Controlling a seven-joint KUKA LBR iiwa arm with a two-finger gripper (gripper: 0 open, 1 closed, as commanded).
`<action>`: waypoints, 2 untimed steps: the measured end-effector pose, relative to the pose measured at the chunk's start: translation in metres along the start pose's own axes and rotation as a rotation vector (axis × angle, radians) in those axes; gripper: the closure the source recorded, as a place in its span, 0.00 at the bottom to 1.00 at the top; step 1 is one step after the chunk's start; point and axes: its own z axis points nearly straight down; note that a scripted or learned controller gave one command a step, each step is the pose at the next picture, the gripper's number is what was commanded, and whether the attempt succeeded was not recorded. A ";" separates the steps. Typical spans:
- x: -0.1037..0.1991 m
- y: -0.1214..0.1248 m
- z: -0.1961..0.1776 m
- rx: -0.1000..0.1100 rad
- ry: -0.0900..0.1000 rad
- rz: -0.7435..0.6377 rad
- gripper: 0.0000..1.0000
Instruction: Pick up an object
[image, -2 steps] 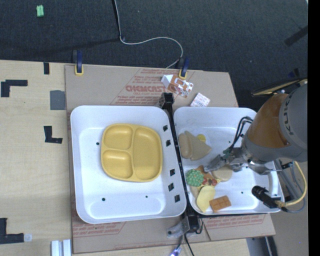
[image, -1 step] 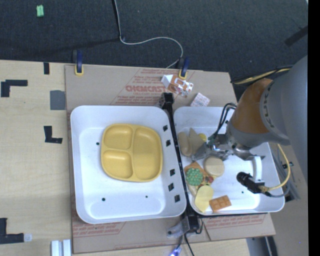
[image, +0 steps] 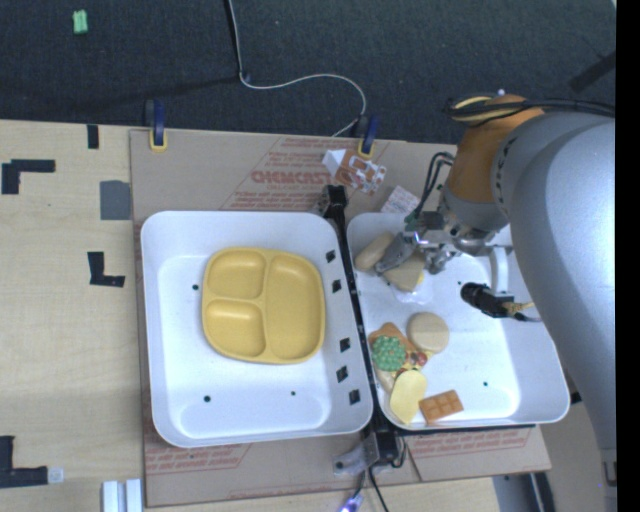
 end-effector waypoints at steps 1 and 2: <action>-0.001 -0.002 -0.010 -0.012 -0.002 0.011 1.00; 0.058 -0.033 -0.105 -0.027 0.005 0.007 1.00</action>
